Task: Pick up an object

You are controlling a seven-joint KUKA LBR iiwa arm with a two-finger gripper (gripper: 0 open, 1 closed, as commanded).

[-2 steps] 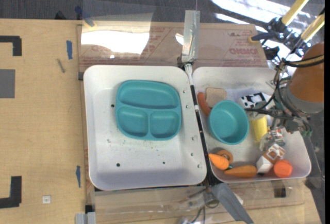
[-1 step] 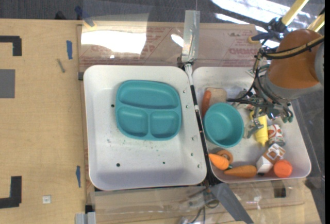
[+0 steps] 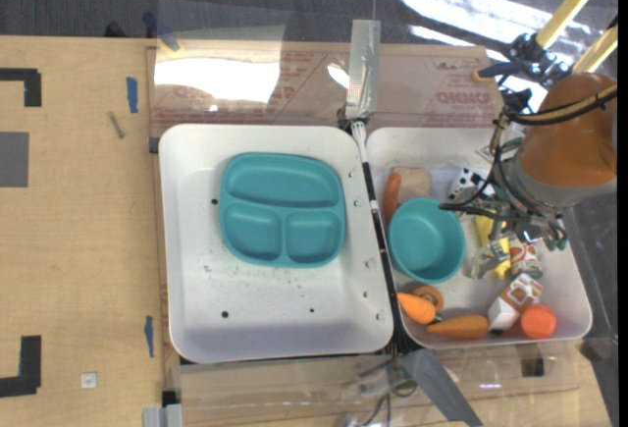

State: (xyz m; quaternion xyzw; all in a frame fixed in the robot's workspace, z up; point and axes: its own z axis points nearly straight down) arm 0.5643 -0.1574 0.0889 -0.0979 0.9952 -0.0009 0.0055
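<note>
Objects for picking lie crowded in the right bin (image 3: 579, 312), under and around the gripper (image 3: 512, 231). How the jaws stand I cannot tell: the wrist and a tangle of dark cables cover them from above, and nothing can be seen held between them. The gripper hangs low over the bin's right half, above a heap of small things: a yellow piece (image 3: 488, 231), a small white carton with red markings (image 3: 528, 261), and another small white and red box (image 3: 517, 294) just below it. What exactly sits directly beneath the gripper is too cluttered to name, perhaps a toy or a packet.

Left of the gripper a teal bowl (image 3: 425, 239) stands upright, touching the bin's left wall or nearly so. Behind the bowl lies an orange-red elongated thing (image 3: 392, 189) beside a pale tan block (image 3: 417, 184), and a black and white checkered object (image 3: 466, 185) sits near the cables. Along the front edge lie an orange carrot-like piece (image 3: 457, 325), another orange piece (image 3: 420, 306) and an orange ball (image 3: 538, 321).

Above the gripper rises the arm's orange band (image 3: 569, 135).

The left bin (image 3: 186, 248) holds a teal divided plate (image 3: 283, 209) with three compartments, lying flat near its middle. Both bins rest on a bench (image 3: 69, 248) of light wood.
</note>
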